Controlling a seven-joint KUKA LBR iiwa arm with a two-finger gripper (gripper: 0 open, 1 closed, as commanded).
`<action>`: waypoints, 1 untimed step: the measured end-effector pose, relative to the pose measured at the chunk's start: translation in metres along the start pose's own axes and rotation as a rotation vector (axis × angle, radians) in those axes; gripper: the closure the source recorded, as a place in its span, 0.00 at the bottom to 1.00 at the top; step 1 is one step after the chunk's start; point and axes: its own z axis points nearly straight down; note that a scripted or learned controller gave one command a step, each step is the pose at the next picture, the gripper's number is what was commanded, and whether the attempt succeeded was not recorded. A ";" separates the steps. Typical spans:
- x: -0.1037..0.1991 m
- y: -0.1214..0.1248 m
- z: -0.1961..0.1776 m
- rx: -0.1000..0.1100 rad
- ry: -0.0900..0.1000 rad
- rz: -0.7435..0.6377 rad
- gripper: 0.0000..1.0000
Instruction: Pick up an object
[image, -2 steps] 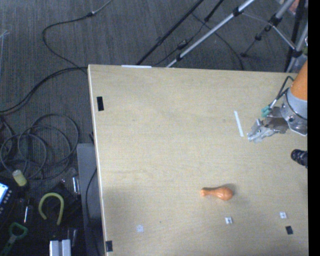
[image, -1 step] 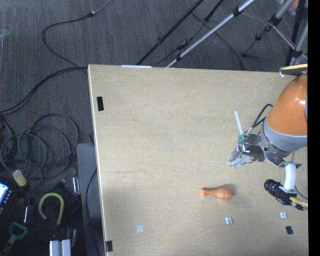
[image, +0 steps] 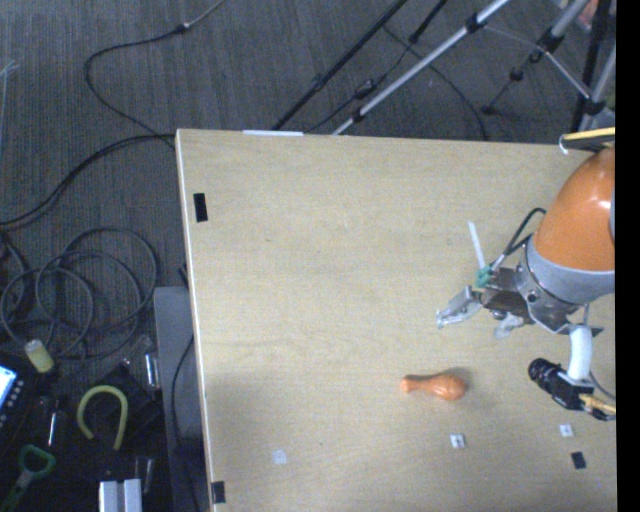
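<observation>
Across most of the view, a pale wooden bench (image: 330, 280) is stretching from the upper left to the lower right edge, sitting over dark grey carpet (image: 90, 100). On that carpet, black cables (image: 80, 290) are coiling to the left of the bench, and the legs of light stands (image: 430, 50) are crossing above its far edge. A green and yellow hook (image: 100, 412) is lying on the floor near the lower left corner.

From the right, one arm (image: 585, 225) is reaching in over the bench, its orange band showing above the grey wrist. Its end effector (image: 455, 315) is pointing left and hovering over bare wood in the right half of the bench. Whether it is released or clenched cannot be told from this angle, and nothing is showing in its grasp.

One orange object (image: 435, 385), shaped like a small pear with a narrow neck pointing left, is lying on its side directly on the bench top. It is resting below and a little left of the end effector, near it but apart from it.

Three small black tabs (image: 200, 207) are sitting on the bench: one near the upper left edge, one at the lower left corner, one at the lower right. Three tiny pale squares (image: 457, 440) are dotting the near part, the leftmost one looking faint.
</observation>
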 end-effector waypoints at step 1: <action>-0.060 0.023 -0.033 -0.003 -0.002 0.038 0.00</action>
